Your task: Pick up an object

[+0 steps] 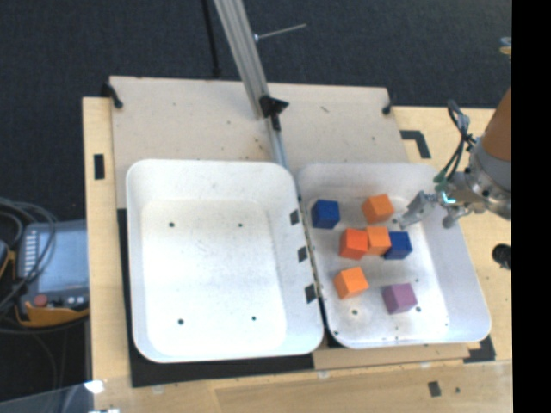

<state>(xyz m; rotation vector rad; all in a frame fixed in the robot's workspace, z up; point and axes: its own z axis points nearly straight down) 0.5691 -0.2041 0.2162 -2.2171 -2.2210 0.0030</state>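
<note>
**Orange and blue cubes wait under a hovering end effector**

Orange, blue and purple foam-like cubes sit in the right shallow white plastic bin point(469, 312), with the left shallow white plastic bin point(142, 231) beside it on the pale wooden tabletop point(327, 114). One blue cube point(325, 214) lies near the right bin's left wall, an orange cube point(377, 207) towards its far edge. A tight cluster of two orange cubes point(362, 242) and another blue cube point(399, 245) fills the middle; a lone orange cube point(350, 281) and a purple cube point(399, 298) lie nearer the front edge. The end effector point(426, 205) hangs by the right bin's far right corner; whether it is open or closed I cannot tell. Judged from this, the approach step is in hand. Next would be lining up over a single cube and descending, ideally a free-standing one.
</note>
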